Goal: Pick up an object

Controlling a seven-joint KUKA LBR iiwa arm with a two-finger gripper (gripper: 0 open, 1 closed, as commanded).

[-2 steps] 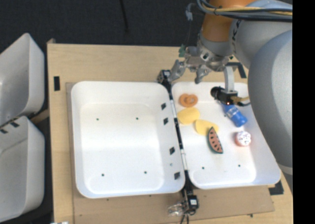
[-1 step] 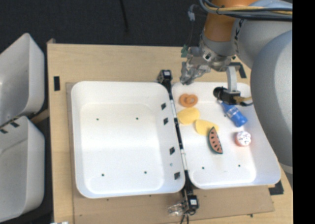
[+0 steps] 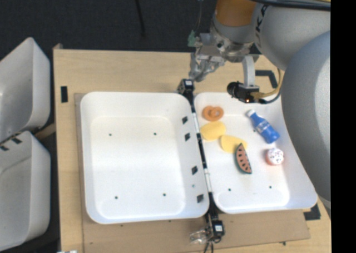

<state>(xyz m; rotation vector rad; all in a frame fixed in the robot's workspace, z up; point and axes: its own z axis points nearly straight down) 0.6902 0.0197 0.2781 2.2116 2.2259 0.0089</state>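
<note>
The right bin (image 3: 261, 193) holds an orange ring-shaped piece (image 3: 212, 113), two yellow pieces (image 3: 213, 130) (image 3: 229, 143), a watermelon slice (image 3: 242, 159), a small blue bottle (image 3: 263, 126) and a white dotted ball (image 3: 275, 157). My gripper (image 3: 201, 70) hangs above the bench's far edge, behind the divide between the bins, well clear of all the objects. Its fingers are small and point down-left; nothing shows between them.
The left bin (image 3: 133, 157) lies beside the right one, with black clips (image 3: 196, 136) along their shared edge. The grey arm fills the upper right and overhangs the right bin's far corner. White bins stand off the bench at left.
</note>
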